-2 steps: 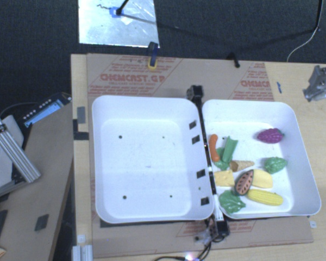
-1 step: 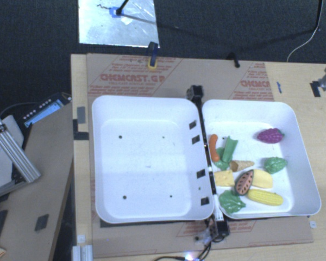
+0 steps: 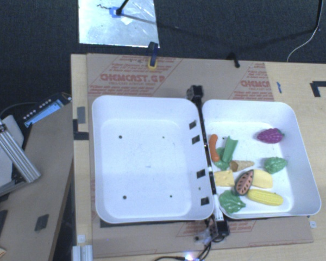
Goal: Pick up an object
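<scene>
The right bin [image 3: 293, 124] holds several toy foods. A purple grape bunch [image 3: 270, 136] lies toward its far right. An orange carrot [image 3: 213, 147] and a green pod [image 3: 228, 149] rest near the bin's left wall. A green leafy piece [image 3: 275, 165] sits at the right. Lower down are a yellow cheese wedge [image 3: 224, 178], a brown oval piece [image 3: 243, 182], a yellow corn cob [image 3: 265, 197] and a green leafy piece [image 3: 231, 201].
The left bin [image 3: 146, 159] sits beside the right one, joined by black clips [image 3: 200, 173] along the divider. Both stand on a cardboard sheet [image 3: 136, 75] on the wooden bench. A shiny metal plate [image 3: 117, 14] lies beyond the bench.
</scene>
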You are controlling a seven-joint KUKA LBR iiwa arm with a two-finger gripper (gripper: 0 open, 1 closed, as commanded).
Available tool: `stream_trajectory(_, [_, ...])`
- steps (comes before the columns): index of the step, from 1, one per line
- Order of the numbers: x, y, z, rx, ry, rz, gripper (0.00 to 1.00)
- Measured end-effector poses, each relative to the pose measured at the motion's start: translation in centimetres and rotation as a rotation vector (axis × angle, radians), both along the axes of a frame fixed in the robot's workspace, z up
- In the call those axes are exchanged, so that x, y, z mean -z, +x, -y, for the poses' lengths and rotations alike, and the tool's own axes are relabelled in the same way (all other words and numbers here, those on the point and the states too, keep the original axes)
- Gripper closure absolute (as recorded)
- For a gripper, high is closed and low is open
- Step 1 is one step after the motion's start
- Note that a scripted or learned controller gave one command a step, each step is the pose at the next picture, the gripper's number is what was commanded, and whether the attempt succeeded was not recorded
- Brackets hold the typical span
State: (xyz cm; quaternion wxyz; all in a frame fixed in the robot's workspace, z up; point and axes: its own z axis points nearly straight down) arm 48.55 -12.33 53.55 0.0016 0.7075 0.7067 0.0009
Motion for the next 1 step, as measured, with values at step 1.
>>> stream_trajectory(1, [0.08, 3.58, 4.0, 0.0, -0.001, -0.001, 1.0])
